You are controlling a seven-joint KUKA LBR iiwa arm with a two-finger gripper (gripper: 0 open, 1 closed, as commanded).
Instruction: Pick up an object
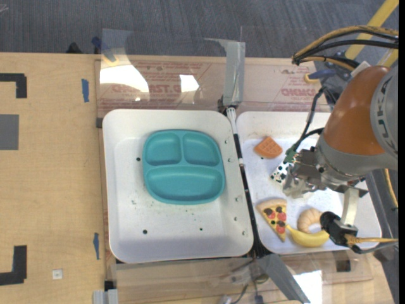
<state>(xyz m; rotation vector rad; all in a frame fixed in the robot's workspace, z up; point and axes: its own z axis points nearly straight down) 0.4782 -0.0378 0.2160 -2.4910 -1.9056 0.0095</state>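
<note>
In the right bin [253, 124] lie several toy foods: an orange waffle-like wedge [268, 147], a black-and-white spotted piece [279, 171], a pizza slice [275, 216], a tan bread roll [309, 218] and a yellow banana [308, 237]. My gripper [294, 185] hangs low over the middle of that bin, right beside the spotted piece and above the pizza slice. Nothing shows between its fingers.
The left bin [120, 189] holds a teal divided plate [183, 166]. A clear plastic wall [158, 81] rises behind the bins. The arm's orange band [357, 116] and cables cover the right bin's far right side. Brown bench board lies to the left.
</note>
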